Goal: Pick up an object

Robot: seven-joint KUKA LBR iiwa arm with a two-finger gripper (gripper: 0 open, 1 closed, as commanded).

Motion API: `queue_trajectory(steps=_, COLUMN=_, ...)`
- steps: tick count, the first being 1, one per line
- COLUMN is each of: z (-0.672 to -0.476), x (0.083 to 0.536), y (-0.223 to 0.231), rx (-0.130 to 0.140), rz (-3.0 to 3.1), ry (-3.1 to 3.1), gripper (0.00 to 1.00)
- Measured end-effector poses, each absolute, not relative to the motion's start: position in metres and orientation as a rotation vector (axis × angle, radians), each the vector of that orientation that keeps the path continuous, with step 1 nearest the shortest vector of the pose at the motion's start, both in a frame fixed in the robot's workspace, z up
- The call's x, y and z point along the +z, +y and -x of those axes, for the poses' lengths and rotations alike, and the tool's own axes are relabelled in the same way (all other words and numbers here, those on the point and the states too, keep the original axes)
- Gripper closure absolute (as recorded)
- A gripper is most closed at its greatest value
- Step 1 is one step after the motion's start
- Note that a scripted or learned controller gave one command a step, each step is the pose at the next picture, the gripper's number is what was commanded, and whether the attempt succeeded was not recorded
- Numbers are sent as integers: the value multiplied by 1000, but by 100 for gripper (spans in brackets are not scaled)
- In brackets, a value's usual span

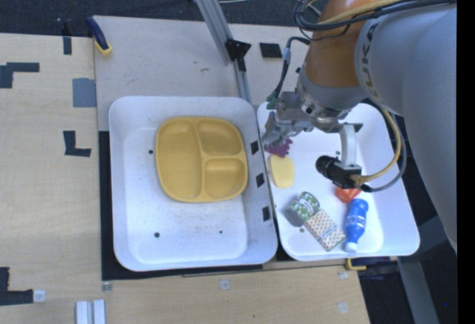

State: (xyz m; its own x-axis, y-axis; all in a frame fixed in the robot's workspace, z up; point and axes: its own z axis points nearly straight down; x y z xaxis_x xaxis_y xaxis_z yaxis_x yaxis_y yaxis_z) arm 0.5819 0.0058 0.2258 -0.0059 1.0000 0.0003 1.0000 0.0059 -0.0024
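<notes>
My gripper (pixel 280 131) hangs over the upper left part of the right bin (pixel 393 241), close to its left wall. A small purple thing (pixel 278 146), like a bunch of grapes, shows just under the gripper's tip, partly hidden by it. Just in front of it lies a pale yellow oval piece (pixel 282 171). Further forward are a green and white can (pixel 305 205), a patterned box (pixel 323 230), a blue bottle (pixel 356 222) with a white cap, and a small orange thing (pixel 347 193).
The left bin (pixel 133 233) holds a yellow divided plate (pixel 202 159). A metal pole (pixel 211 7) rises behind the bins. The grey arm with its orange band (pixel 349 18) covers the back right of the right bin.
</notes>
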Motion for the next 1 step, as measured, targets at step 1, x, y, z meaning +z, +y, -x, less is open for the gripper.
queue_trajectory(steps=1, z=-603, x=221, y=66, rx=0, rz=2212, ry=-2229, gripper=100)
